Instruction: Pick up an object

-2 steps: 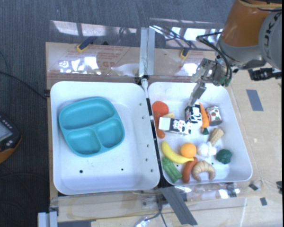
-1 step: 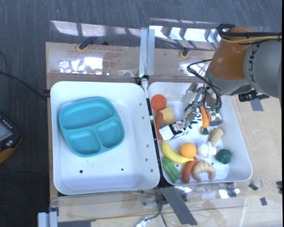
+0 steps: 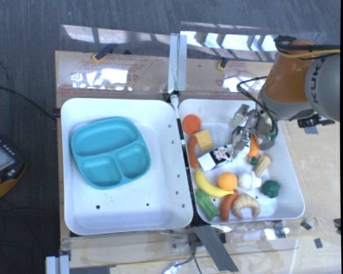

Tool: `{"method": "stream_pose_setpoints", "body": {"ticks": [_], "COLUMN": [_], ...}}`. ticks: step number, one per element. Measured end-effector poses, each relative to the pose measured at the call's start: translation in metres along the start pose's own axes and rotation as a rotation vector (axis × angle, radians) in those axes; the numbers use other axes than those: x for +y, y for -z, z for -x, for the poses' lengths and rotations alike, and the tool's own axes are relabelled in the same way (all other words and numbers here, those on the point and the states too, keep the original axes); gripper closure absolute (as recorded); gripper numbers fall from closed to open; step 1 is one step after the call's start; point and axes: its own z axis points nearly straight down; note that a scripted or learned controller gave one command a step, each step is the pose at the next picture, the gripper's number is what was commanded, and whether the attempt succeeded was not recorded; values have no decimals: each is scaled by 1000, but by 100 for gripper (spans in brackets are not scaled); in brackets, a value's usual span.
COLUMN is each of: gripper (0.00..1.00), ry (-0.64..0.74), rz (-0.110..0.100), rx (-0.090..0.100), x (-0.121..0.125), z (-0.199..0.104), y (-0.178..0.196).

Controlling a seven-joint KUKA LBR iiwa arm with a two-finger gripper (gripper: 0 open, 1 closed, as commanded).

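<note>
My gripper (image 3: pixel 238 137) hangs over the upper middle of the right bin (image 3: pixel 291 198), reaching in from the right below the orange wrist band. Its tip is just above and to the right of a white box with black markings (image 3: pixel 214 157). A small carrot (image 3: pixel 252 147) lies right beside the gripper, on its lower right. Nothing is visibly held. Nearby lie a yellow cheese cube (image 3: pixel 203 140), an orange ball (image 3: pixel 191 123) and a sausage (image 3: pixel 192 152).
Lower in the right bin lie a banana (image 3: pixel 211 186), an orange (image 3: pixel 227 181), a green cucumber (image 3: pixel 206 204), a croissant (image 3: pixel 246 205), broccoli (image 3: pixel 269 188) and a corn piece (image 3: pixel 262 164). The left bin (image 3: pixel 160 210) holds a blue divided plate (image 3: pixel 110 151).
</note>
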Motion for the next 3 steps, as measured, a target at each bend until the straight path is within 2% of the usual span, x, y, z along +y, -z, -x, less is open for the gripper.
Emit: {"method": "stream_pose_setpoints", "body": {"ticks": [1, 2, 3], "gripper": [0, 0, 0], "ry": [-56, -26, -51], "rz": [8, 0, -2], "rx": [-5, 10, 10], "x": [-18, -57, -36], "z": [6, 5, -22], "y": [-2, -18, -17]}}
